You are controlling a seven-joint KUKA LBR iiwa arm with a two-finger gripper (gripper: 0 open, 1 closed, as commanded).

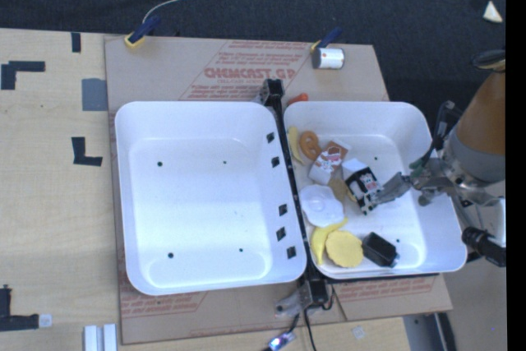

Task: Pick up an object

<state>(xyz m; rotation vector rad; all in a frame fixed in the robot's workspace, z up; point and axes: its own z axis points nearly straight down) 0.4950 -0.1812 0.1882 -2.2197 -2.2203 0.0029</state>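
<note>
The right bin point(411, 123) holds a cluster of small objects along its left side. Among them are a tan pretzel-like piece point(309, 144), a brown and white packet point(328, 161), a black and white box point(359, 179), a white round lid point(320, 205), a yellow round piece point(343, 249) and a black block point(380, 249). My gripper point(370, 199) reaches in from the right, low in the bin. Its tip sits right beside the black and white box, at that box's lower right. I see nothing lifted.
The left bin point(197, 193) stands beside the right one, with a black divider clip strip point(283, 177) between them. A white cylinder point(330, 58) lies on the cardboard behind the bins. The arm's grey and orange wrist point(485, 127) hangs over the right bin's right rim.
</note>
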